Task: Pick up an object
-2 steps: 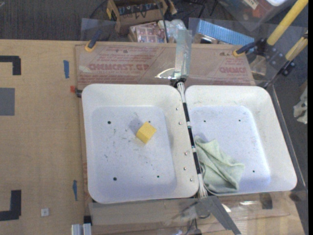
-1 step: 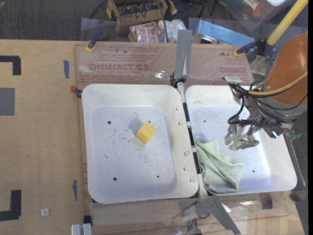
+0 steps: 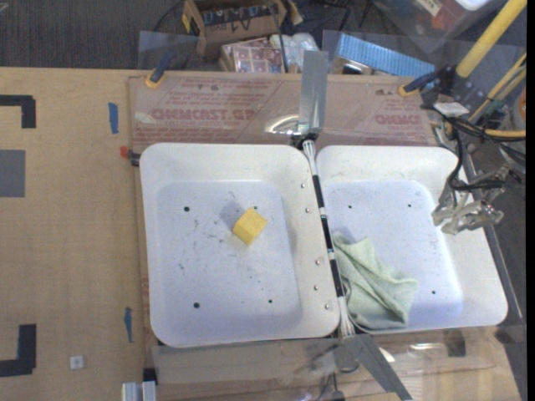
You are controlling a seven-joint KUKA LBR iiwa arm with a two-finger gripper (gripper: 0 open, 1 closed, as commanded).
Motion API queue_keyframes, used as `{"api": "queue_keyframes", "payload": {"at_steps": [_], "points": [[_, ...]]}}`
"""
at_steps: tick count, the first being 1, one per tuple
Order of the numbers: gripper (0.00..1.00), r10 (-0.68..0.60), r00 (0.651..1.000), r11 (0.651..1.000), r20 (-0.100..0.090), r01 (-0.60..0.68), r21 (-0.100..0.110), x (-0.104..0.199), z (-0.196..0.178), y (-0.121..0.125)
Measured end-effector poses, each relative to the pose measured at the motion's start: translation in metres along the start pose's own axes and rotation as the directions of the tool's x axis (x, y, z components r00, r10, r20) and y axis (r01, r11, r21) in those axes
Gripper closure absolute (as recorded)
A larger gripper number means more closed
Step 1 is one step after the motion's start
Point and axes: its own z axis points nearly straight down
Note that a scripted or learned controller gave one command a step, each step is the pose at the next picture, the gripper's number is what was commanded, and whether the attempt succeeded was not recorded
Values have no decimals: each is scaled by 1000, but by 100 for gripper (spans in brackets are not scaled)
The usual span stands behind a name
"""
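Where the bins meet, pale green cloth [image 3: 374, 281] (crumpled), yellow block [image 3: 249, 225] well apart; hand [image 3: 465, 214] state unclear.

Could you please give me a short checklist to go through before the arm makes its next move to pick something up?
1. Something to pick in the left bin: ok, a yellow block lies near its middle.
2. Room around the block: ok, nothing touches it.
3. Something to pick in the right bin: ok, a pale green cloth lies crumpled against the divider side.
4. Tool position: ok, at the right bin's right edge, apart from both things.
5. Tool free of any load: ok, nothing shows between its fingers.
6. Tool opening: cannot tell, too blurred.
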Motion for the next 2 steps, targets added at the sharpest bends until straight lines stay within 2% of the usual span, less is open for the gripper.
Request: {"api": "queue_keyframes", "payload": {"at_steps": [1, 2], "points": [[100, -172, 985, 985, 2, 172, 0, -59, 31, -43], [100, -235, 972, 972, 0, 235, 0, 5, -65, -80]]}}
